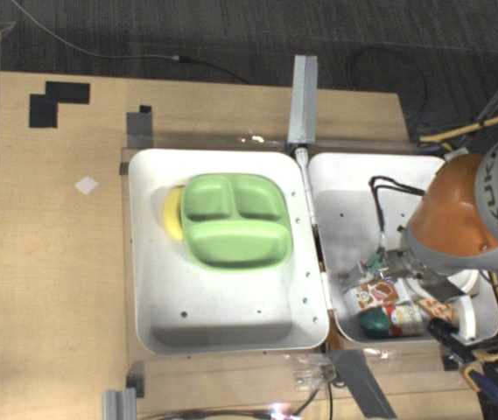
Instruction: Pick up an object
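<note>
Reaching down into the right bin (354, 191), the arm's gripper (387, 265) hangs over a small printed packet (376, 294) lying aslant near the front, its long axis roughly left-right. Whether the claw is wide or narrow, I cannot tell. A green compartment tray (235, 220) fills the left bin (157, 278).

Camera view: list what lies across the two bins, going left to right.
Yellow object → green divided tray → left bin's right wall → dark green object → arm's orange band.
</note>
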